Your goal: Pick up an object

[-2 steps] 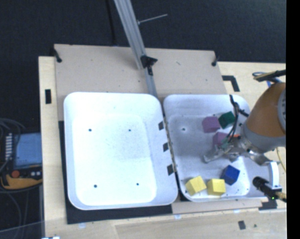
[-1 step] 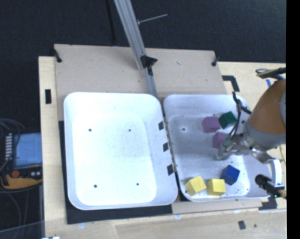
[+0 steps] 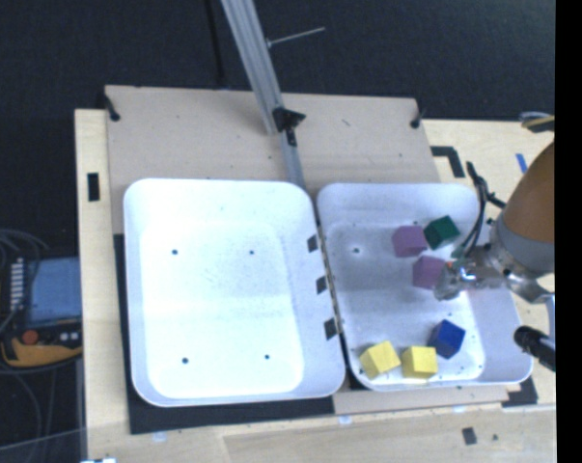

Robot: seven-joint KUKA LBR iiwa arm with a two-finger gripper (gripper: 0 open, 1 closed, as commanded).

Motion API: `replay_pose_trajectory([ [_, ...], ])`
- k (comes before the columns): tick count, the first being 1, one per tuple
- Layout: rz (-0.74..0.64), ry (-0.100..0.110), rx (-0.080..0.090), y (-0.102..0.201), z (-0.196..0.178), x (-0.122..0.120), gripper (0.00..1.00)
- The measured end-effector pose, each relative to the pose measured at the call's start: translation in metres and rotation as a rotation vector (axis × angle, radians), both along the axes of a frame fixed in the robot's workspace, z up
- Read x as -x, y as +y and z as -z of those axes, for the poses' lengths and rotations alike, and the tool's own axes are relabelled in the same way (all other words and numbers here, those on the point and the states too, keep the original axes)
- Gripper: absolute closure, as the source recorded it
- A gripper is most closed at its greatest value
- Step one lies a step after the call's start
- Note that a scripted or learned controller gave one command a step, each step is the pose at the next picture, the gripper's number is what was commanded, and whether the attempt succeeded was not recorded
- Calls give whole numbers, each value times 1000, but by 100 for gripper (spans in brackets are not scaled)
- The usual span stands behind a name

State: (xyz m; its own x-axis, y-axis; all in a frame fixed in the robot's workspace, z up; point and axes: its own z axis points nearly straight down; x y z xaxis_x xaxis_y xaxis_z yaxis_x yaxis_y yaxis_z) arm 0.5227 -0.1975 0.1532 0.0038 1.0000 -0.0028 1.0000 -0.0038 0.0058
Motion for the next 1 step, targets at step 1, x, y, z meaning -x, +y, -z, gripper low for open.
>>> replay_pose_trajectory([
  [1,-7,-1,0,1,-46,-8,100],
])
